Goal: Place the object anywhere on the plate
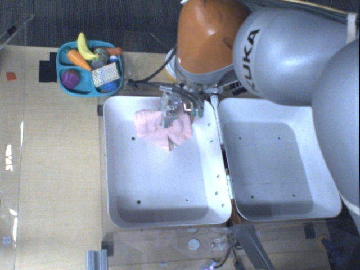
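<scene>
A crumpled pink cloth (pixel 162 129) lies in the far part of the left white bin (pixel 152 201). My gripper (pixel 172 112) hangs straight above the cloth's upper right part, right at its surface, under the orange wrist band (pixel 205 32). Part of the cloth is hidden behind the gripper. The blue divided plate (pixel 63 67) sits on the bench beyond the left bin's far left corner, well left of the gripper. It carries a toy banana (pixel 85 46), a carrot (pixel 78 59), a purple piece (pixel 70 79) and a speckled sponge-like block (pixel 107 73).
The right white bin (pixel 281 201) stands beside the left one. The big grey arm (pixel 292 49) covers the upper right of the view. Cables (pixel 149 80) run from the wrist toward the plate. Wooden bench (pixel 50 167) stretches to the left.
</scene>
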`<state>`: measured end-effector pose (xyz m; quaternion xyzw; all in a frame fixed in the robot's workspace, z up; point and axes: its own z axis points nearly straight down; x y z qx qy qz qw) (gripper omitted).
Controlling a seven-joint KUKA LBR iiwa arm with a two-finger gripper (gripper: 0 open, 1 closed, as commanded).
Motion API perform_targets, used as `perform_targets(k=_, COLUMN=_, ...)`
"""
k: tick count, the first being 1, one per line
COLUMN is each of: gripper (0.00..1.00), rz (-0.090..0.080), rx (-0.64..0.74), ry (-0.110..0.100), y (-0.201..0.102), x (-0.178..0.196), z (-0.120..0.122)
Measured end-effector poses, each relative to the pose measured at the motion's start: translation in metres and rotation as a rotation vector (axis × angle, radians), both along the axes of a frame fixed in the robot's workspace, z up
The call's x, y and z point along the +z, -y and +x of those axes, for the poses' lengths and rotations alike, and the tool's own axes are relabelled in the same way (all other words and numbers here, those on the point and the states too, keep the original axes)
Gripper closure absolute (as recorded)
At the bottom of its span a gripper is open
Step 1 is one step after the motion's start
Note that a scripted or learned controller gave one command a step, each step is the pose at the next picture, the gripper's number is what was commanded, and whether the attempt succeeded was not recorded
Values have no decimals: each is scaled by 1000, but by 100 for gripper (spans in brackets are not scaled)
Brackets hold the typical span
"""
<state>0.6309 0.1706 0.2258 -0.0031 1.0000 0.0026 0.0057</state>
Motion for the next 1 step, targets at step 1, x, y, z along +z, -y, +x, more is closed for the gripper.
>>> perform_targets(k=1, gripper=0, rz=0, rx=0, ry=0, y=0, x=0, z=0)
